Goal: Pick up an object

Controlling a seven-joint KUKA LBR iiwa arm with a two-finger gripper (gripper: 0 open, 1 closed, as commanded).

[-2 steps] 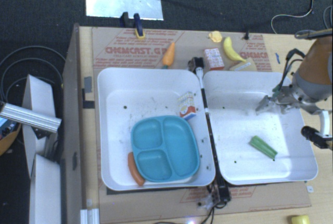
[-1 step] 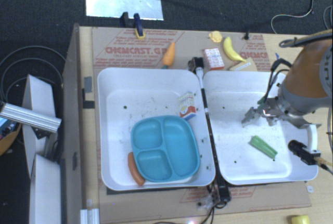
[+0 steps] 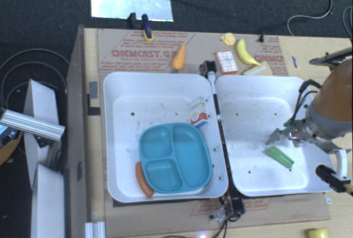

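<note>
Two white bins side by side on the desk (image 3: 138, 46), left bin (image 3: 118, 93) and right bin (image 3: 259, 85). All places below given relative to the right bin.

Inside it, near its right wall: end effector (image 3: 288, 136), on a grey arm (image 3: 333, 104) with an orange band. Fingers spread apart, pointing down and left; nothing seen between them. Just below the fingers, on the bin floor: green block (image 3: 279, 156), lying flat and slanted, very close to the fingertips; touching or not, cannot tell.

Left of it, in the left bin: blue tray (image 3: 174, 157) with three compartments. At the lower left edge of the tray: orange sausage (image 3: 143, 179). Above the tray, close to the wall shared by both bins: small carton (image 3: 198, 111), tilted.

Behind it, on the desk: banana (image 3: 245, 53), small box (image 3: 226, 62), and further left a carrot (image 3: 178, 58).
</note>
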